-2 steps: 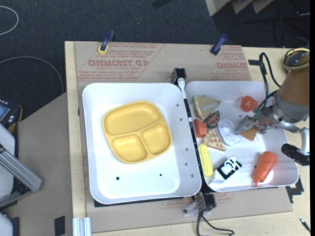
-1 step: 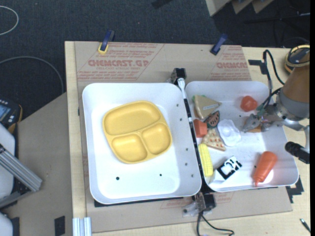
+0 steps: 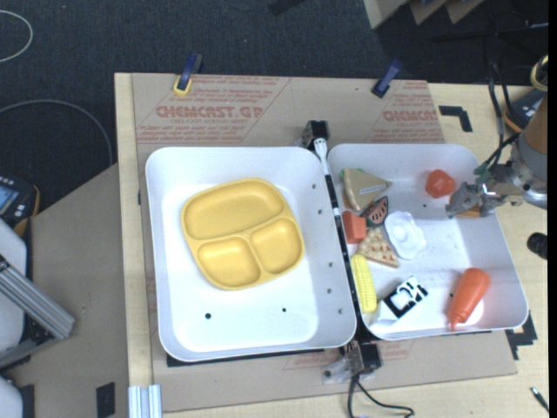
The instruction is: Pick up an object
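Note:
My gripper (image 3: pixel 468 202) reaches in from the right and hangs over the right bin's (image 3: pixel 505 259) far right side, just right of a small red tomato (image 3: pixel 439 182). Nothing shows between it and the bin floor. In the same bin lie a sandwich wedge (image 3: pixel 361 185), a watermelon slice (image 3: pixel 376 209), a red-orange block (image 3: pixel 353 226), a white crumpled piece (image 3: pixel 405 232), a waffle-like cracker (image 3: pixel 379 249), a corn cob (image 3: pixel 364 283), a black and white block (image 3: pixel 406 296) and an orange carrot (image 3: pixel 467 296).
The left bin (image 3: pixel 165 233) holds a yellow divided plate (image 3: pixel 242 232). Blue and yellow clamps (image 3: pixel 184 75) grip the board's far edge. Cables run along the right side near the arm (image 3: pixel 531 159).

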You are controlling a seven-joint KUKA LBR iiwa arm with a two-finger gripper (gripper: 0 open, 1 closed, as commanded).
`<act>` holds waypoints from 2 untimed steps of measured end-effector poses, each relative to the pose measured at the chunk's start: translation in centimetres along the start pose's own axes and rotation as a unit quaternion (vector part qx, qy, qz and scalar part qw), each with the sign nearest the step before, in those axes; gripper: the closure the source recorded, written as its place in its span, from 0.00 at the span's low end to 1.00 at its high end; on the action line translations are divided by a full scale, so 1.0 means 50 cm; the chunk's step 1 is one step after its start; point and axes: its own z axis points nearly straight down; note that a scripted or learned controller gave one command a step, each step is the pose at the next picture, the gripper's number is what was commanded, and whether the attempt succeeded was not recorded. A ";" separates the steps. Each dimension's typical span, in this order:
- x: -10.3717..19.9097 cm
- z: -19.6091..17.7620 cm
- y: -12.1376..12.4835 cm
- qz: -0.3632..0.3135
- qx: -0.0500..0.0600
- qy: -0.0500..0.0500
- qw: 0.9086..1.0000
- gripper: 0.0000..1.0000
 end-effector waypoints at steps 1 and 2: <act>0.008 -0.125 0.012 -0.001 0.000 0.000 1.000 1.00; 0.008 -0.130 0.014 0.000 0.002 0.001 1.000 1.00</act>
